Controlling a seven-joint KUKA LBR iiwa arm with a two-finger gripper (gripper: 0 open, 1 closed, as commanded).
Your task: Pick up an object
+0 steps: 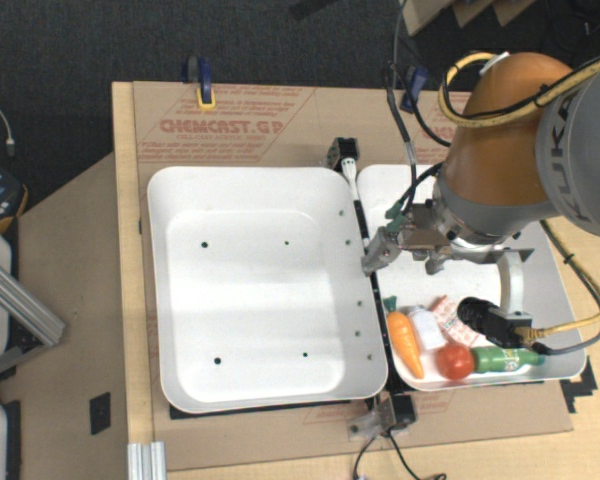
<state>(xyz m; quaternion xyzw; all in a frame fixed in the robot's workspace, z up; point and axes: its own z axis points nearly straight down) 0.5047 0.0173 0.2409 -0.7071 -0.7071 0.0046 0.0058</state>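
The arm hangs over the right bin [572, 366], its end effector [450, 251] hidden under the wrist, so I cannot tell its state. A carrot [405, 340], tomato [457, 362] and green bottle [508, 359] lie at the bin's near edge. Judged step: approach; next, descend onto one object.

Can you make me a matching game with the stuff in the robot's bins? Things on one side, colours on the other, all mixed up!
Things:
1. long pointed toy carrot
2. round toy tomato
3. toy bottle lying along the bin's near rim
4. big bin on the left

Colours:
A. green
B. white
C. orange
D. red

Right pairs: 1-C, 2-D, 3-A, 4-B
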